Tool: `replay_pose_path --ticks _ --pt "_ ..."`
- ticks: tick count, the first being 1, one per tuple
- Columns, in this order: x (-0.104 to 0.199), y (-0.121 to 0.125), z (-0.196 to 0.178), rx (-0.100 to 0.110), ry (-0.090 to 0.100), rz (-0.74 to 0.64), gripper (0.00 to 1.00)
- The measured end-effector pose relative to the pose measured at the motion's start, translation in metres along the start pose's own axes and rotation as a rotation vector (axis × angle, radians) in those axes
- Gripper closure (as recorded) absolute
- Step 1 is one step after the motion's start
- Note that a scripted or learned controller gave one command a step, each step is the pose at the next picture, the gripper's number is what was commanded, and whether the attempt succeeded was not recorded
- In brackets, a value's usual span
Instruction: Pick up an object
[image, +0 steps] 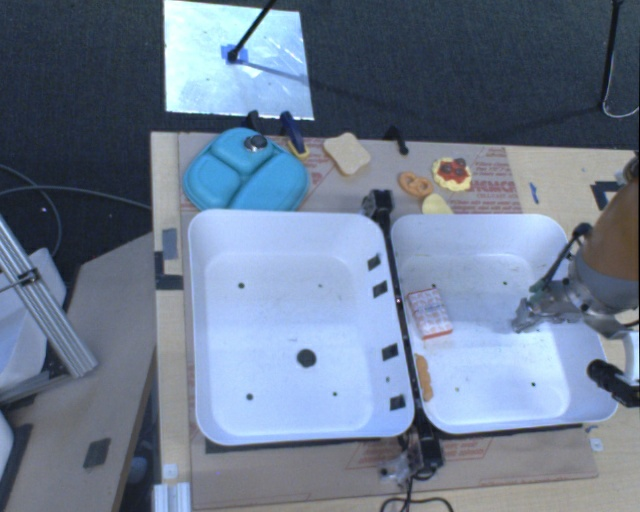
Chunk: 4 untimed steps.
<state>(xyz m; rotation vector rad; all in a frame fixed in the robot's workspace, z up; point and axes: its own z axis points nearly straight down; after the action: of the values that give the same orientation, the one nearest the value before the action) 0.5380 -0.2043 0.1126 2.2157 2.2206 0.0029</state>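
In the camera view, your gripper (522, 318) hovers low over the right bin (560, 395) near its right edge; I cannot tell its state. The small box (430, 311) lies by that bin's left wall. Travel left, centre over it, then descend squarely.

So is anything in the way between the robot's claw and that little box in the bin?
Nothing visible is. The gripper is low at the right side of the right bin, and the small box lies near its left wall. Between them is bare white bin floor.
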Motion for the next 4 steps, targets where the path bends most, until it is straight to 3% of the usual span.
replay_pose_path --ticks 1,2,3,4 --pt "0.098 0.009 0.02 0.003 0.007 -0.01 1.0" --pt "0.179 -0.011 -0.078 -0.005 0.006 -0.011 1.0" --pt "0.239 0.004 -0.126 -0.003 0.004 -0.009 1.0" --pt "0.317 0.044 -0.212 -0.009 0.006 -0.011 1.0"
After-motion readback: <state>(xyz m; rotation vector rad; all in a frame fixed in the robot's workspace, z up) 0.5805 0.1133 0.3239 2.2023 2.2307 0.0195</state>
